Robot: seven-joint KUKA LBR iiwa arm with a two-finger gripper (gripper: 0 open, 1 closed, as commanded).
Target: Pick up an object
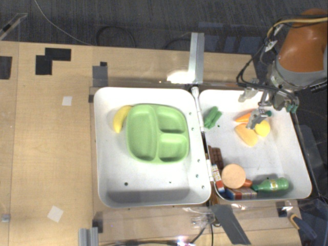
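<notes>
The grey arm with its orange band point(302, 45) leans in from three o'clock, over the right white plastic bin point(292, 152). In the left white bin point(107, 183) a green divided plastic plate point(156, 132) lies at centre, a yellow banana point(120, 118) touching its ten o'clock edge. The two-finger gripper point(259, 118) hangs at the right bin's one o'clock, directly over a cluster of yellow and orange toy pieces point(248, 132); whether it grips anything, I cannot tell. A green bottle point(270, 185) lies at five o'clock, a round tan lid point(233, 175) beside it, a small green block point(211, 117) at ten o'clock.
</notes>
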